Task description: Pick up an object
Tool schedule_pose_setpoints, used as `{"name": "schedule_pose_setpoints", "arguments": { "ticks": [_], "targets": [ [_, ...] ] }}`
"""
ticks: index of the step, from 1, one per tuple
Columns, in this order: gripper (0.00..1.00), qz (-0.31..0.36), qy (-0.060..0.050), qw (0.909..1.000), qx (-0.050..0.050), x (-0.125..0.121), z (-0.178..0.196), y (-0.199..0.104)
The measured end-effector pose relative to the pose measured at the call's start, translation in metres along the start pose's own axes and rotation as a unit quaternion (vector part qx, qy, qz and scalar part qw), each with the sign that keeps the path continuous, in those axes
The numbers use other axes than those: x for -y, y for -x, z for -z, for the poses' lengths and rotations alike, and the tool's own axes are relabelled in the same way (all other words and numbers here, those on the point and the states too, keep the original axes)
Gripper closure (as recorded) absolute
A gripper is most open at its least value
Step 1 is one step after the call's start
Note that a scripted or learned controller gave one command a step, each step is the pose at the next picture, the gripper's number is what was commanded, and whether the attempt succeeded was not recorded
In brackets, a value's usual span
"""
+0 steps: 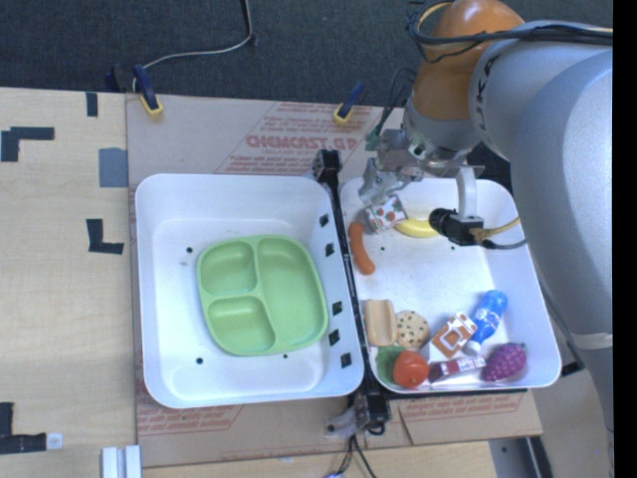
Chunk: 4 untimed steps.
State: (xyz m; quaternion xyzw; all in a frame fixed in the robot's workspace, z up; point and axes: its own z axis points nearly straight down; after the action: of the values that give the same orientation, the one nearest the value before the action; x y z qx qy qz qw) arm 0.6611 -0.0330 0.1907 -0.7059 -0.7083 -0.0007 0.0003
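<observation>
My gripper hangs over the back left corner of the right bin, reaching in from the right. Directly under its tip is a small white carton with red print, touching or nearly touching it. I cannot make out whether the carton is gripped. A yellow banana lies just right of the carton. An orange carrot-like piece lies just below it, against the bin's left wall.
Along the right bin's front lie a bread slice, a cookie, a red tomato, a red-white box, a blue bottle and purple grapes. The left bin holds a green divided plate.
</observation>
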Motion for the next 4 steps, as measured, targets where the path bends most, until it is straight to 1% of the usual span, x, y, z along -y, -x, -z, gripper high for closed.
{"name": "schedule_pose_setpoints", "arguments": {
  "ticks": [1,2,3,4],
  "targets": [
    [1.00,-0.002,0.000,1.0000,0.002,-0.007,-0.043,0.090],
    [1.00,-0.001,0.000,1.0000,0.001,-0.007,0.013,0.081],
    [0.00,-0.001,-0.001,1.0000,0.001,-0.007,0.012,0.081],
    [0.00,-0.001,0.000,1.0000,0.001,-0.003,-0.095,0.069]
  ]
}}
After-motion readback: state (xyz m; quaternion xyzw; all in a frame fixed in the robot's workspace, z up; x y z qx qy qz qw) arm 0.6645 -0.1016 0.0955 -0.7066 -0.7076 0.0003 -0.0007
